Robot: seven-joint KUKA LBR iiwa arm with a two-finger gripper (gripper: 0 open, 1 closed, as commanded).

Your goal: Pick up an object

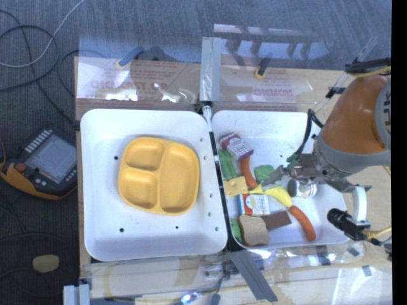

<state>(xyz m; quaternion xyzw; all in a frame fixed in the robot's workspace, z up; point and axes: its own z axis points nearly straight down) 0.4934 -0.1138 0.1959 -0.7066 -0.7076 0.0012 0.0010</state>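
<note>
The right bin holds a pile of toy food. A red and white carton lies at the back left, with an orange carrot and a green piece beside it. Further forward are a yellow cheese slice, a banana, a red and white packet, a brown block, an orange sausage and a bread slice. My gripper hangs low over the bin's middle right, just right of the green piece and above the banana.
The left bin carries a yellow divided plate. A thin green strip lies along the wall between the bins. The arm's orange band looms over the right bin's right side. A pendant rests on the floor at left.
</note>
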